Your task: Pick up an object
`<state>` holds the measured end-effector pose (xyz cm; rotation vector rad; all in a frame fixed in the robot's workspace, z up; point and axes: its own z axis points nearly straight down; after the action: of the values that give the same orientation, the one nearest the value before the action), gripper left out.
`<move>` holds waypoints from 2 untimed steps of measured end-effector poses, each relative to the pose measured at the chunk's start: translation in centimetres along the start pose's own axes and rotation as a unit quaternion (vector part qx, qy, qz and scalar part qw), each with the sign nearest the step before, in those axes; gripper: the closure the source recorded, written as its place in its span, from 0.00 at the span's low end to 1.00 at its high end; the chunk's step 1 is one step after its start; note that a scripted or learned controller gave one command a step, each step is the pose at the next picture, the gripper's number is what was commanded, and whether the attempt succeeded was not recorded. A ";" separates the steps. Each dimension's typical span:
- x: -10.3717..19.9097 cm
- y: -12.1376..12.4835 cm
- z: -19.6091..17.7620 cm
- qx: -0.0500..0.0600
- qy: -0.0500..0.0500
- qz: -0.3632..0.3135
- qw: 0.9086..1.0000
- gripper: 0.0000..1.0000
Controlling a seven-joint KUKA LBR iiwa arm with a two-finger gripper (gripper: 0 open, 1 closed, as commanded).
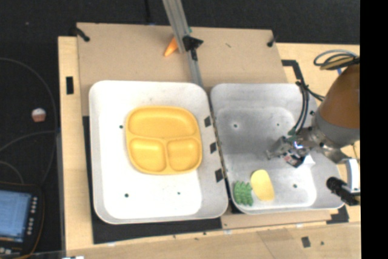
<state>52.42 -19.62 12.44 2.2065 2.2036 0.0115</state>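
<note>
A pale yellow rounded object lies near the front edge of the right bin. Touching its left side is a small green knobbly object. My gripper hangs low over the right bin, up and to the right of the yellow object and apart from it. Nothing shows between its fingers. The orange-banded arm reaches in from the right edge.
A yellow three-compartment plate lies in the left bin. A slanted metal post rises behind the bins, with a small orange piece beside it on the brown board. Cables loop at the right.
</note>
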 end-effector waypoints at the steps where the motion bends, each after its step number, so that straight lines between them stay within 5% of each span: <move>1: -0.2 0.2 -1.1 -0.004 -0.001 0.003 1.000 1.00; 2: -1.0 0.3 -7.4 0.006 0.004 -0.002 1.000 1.00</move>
<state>52.53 -20.52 19.82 2.2128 2.2177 0.0054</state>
